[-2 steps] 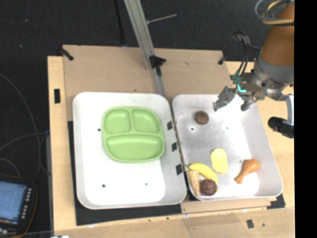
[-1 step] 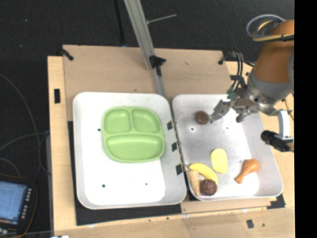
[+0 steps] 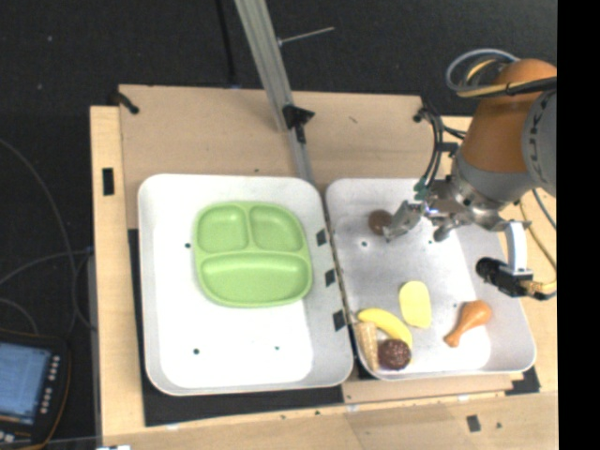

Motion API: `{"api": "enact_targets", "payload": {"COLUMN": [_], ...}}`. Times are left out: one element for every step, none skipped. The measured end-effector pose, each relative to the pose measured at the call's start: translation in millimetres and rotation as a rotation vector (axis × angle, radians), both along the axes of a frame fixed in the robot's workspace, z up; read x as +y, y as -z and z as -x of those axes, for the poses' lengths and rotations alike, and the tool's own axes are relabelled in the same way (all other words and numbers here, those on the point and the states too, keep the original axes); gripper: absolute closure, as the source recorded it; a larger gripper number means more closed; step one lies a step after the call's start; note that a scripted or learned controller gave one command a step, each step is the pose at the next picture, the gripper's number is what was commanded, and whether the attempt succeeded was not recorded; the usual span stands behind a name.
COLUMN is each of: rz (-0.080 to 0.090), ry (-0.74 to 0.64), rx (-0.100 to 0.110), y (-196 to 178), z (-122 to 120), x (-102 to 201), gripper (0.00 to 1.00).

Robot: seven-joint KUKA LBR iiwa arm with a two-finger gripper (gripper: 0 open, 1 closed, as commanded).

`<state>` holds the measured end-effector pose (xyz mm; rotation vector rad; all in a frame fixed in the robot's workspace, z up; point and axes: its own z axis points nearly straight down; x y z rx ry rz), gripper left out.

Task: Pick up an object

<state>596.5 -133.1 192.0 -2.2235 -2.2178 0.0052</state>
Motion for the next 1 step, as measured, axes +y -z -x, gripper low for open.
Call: {"api": "enact_targets", "payload": {"rz": [-0.001], "ry": [0.002], "rx": [0.001], "y": [59.2], "z": [-0.6], "x": [7.4], "gripper": [0.0]}}
